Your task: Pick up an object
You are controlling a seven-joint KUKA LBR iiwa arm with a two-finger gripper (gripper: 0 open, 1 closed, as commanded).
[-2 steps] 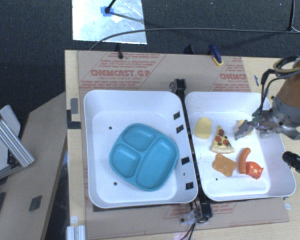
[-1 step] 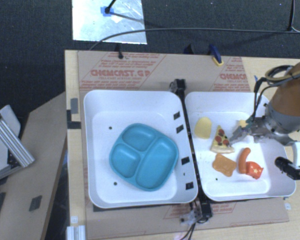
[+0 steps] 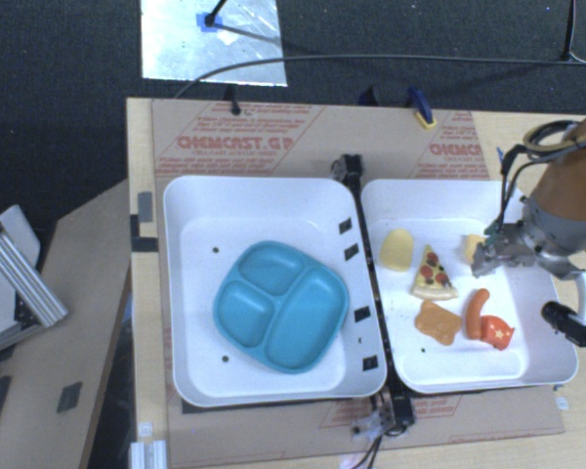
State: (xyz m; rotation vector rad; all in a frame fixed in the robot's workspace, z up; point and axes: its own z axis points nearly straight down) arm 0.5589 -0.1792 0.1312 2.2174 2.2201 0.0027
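The gripper, its grip impossible to judge, sits at three o'clock in the right white bin, touching a small pale-yellow block; a pizza-slice toy lies nearby.

A robotics lab is indicated: bench covered with protective sheeting, two white bins, cables, aluminium framing.

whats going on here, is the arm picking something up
A grey arm with an orange band reaches in from the right, its gripper low in the right white bin, beside a small pale yellow block. Nothing shows between its fingers. A pizza slice toy, yellow piece, orange piece and red pieces lie there. The left bin holds a blue divided plate.
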